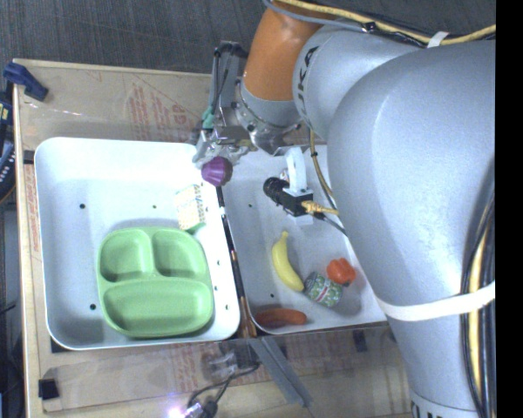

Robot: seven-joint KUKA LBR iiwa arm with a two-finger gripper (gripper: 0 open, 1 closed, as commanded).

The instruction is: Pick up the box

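While the gripper [216,151] hovers over the left bin's [61,168] right rim, its jaws' state impossible to tell, the small box [190,207] lies just below, beside the green tray [155,281]; it looks light, stiff cardboard, best pinched across its narrow sides.

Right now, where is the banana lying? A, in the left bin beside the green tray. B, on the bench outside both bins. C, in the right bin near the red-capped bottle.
C: the banana lies in the right bin, just left of the red-capped bottle.
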